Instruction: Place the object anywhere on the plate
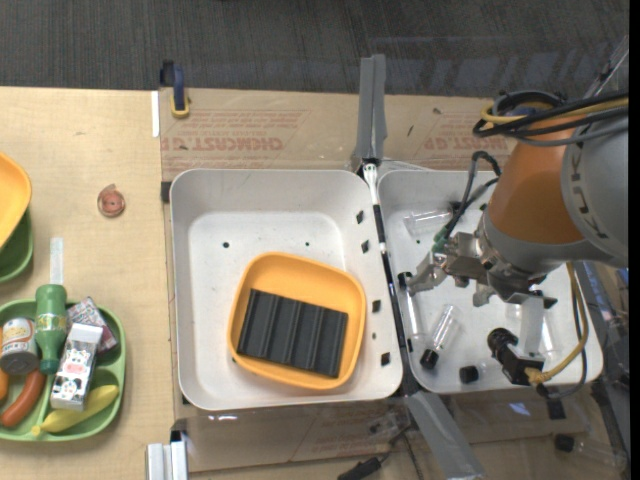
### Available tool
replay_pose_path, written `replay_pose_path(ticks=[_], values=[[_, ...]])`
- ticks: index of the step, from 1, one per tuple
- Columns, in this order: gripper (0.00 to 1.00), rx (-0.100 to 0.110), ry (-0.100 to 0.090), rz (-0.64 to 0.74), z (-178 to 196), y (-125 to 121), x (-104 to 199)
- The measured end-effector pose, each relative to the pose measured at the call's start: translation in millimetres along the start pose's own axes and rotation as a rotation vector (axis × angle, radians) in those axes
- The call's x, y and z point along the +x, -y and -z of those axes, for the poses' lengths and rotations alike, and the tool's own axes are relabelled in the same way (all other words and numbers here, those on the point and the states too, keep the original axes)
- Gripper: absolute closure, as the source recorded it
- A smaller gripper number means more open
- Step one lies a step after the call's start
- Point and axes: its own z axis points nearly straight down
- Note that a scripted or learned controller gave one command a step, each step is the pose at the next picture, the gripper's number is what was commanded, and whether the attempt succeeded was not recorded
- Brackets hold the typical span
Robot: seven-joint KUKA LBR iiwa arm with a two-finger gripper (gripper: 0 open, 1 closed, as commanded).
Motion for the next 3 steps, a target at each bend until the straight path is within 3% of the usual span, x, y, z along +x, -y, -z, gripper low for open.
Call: replay_pose_path(ticks=[1, 2, 3], values=[[0.0, 0.001, -0.001, -0.033, 0, 14, 12], [0.0, -0.001, 0.001, 0.011, 1, -126, 18], [0.0, 0.0, 0.001, -0.009, 1, -68, -24]])
